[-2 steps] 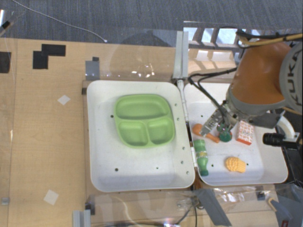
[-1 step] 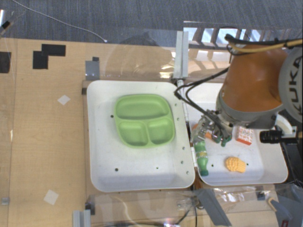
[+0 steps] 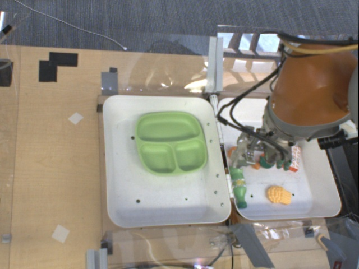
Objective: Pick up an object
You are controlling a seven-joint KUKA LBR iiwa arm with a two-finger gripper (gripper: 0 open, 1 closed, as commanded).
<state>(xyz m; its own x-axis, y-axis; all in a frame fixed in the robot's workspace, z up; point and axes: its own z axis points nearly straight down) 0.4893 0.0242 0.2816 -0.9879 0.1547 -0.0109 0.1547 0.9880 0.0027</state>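
A pale wooden bench fills the left of the frame, with two black marks near its upper left corner. Toward the middle lies the left white bin, and in it sits one light green plate with three compartments: one long section along the top and two smaller ones below. The plate lies flat, a little above the bin's centre, its long side running across the frame.

The right white bin touches the left one along a shared edge. Against that bin's left wall, low in the frame, lies a small green bottle-shaped toy, its long axis running up and down the frame. Right of it, near the bin's lower edge, lies one yellow toy corn cob, bumpy and rounded, its long axis roughly across the frame with a slight downward tilt to the right. Above the corn, a few small orange, green and red-and-white pieces lie bunched together; they are too small and too hidden to count or name.

The gripper hangs over that cluster in the upper part of the right bin, under the grey and orange arm at the right of the frame. I cannot tell how far it is open, nor whether it has hold of anything
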